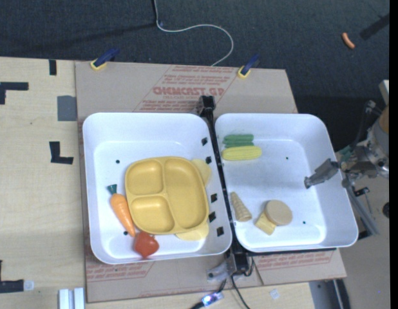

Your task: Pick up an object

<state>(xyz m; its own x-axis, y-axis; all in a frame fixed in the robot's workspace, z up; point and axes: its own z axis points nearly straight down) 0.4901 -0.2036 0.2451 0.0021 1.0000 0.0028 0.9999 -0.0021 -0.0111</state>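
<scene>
On the table (31,172), right bin (315,237): grip the rigid, light corn (241,152) mid-length; you cannot tell the end effector (318,174) state.

We see the left bin (96,134) largely taken up by a yellow divided plate (165,194), with a carrot (122,212) and a red piece (145,244) crowding its lower left edge; open floor remains only along the top and upper left. In the right bin (315,131), the middle and upper right lie open. Corn (241,152) and a green piece (238,138) sit near the upper left wall, a cone (241,206) hugs the divider, and a tan round piece (277,212) sits toward the bottom.
</scene>
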